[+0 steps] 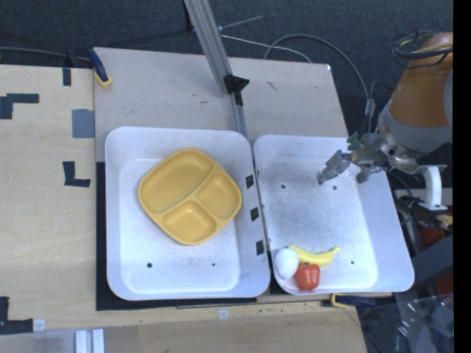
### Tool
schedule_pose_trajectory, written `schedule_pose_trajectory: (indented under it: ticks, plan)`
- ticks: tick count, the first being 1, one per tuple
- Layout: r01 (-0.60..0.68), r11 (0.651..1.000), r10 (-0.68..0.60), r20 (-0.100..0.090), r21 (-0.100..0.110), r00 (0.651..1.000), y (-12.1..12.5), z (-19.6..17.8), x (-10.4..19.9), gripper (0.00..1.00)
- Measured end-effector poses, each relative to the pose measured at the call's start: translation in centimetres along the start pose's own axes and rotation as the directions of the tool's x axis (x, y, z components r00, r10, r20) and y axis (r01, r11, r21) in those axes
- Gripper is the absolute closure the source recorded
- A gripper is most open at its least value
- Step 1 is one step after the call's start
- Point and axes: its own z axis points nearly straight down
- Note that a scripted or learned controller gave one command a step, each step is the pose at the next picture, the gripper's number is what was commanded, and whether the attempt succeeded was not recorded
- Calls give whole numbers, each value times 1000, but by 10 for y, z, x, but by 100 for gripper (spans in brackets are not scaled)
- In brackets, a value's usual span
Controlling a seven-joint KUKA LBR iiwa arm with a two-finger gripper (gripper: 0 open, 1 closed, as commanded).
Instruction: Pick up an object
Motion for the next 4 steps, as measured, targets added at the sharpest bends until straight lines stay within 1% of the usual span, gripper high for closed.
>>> schedule_pose_trajectory:
  ticks: [1,2,3,4]
  plan:
    - [0,1000,0,0,0,1000,0,0,0,0]
    - [-1,1000,1,0,6,1000,7,60,2,0]
    - [-1,1000,1,0,7,1000,5,124,1,0]
    - [-1,1000,1,2,-1,1000,5,147,1,0]
